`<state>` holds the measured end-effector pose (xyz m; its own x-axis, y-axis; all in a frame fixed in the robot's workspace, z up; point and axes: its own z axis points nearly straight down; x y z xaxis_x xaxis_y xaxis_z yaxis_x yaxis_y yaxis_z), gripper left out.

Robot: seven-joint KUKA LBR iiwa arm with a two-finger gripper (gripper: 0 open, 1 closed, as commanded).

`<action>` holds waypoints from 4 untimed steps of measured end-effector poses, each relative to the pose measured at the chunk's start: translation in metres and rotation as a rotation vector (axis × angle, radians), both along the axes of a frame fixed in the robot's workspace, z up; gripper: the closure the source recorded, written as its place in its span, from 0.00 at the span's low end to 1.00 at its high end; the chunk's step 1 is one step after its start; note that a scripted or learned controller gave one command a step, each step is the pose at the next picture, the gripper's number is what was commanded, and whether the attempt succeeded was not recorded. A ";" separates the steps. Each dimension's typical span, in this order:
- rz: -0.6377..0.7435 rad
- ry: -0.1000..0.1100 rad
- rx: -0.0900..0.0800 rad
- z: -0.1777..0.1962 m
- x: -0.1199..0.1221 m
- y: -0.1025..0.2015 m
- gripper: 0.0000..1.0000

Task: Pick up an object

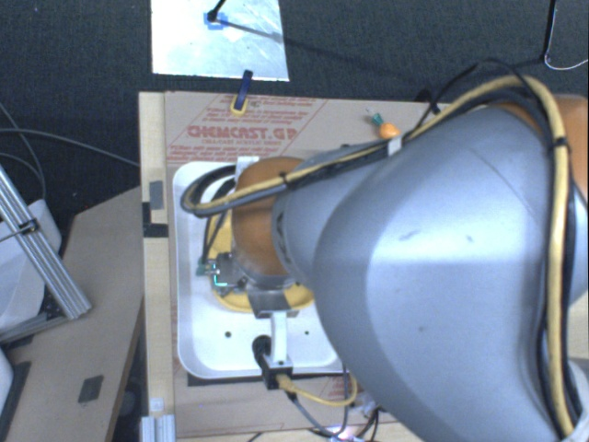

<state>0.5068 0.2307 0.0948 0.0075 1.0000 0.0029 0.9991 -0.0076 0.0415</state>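
My grey arm [433, 256] covers most of the right side and reaches down into the left white bin [198, 339]. The orange band [262, 215] sits above the wrist, which points straight down over the bin's middle. The gripper [241, 285] is mostly hidden beneath the wrist. A yellow rounded edge [232, 300] shows under the wrist, touching or just over the bin floor; whether it is a loose object I cannot tell. A white and black bracket [274, 343] with a cable hangs at the bin's near side.
A cardboard sheet with red lettering [248, 127] lies behind the bin, with a blue and yellow item [242, 92] and a small orange piece [389, 129] on it. A shiny sheet [219, 26] lies farther back. An aluminium frame [37, 247] stands at left.
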 end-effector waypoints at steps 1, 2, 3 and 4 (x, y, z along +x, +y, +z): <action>0.010 0.030 -0.001 0.051 0.069 0.003 0.00; 0.015 0.039 -0.001 0.058 0.066 0.004 1.00; 0.014 0.036 0.001 0.136 0.005 0.005 1.00; 0.013 0.023 0.006 0.328 0.015 0.004 1.00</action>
<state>0.5218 0.2344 0.4227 -0.0056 0.9999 0.0091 0.9998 0.0054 0.0187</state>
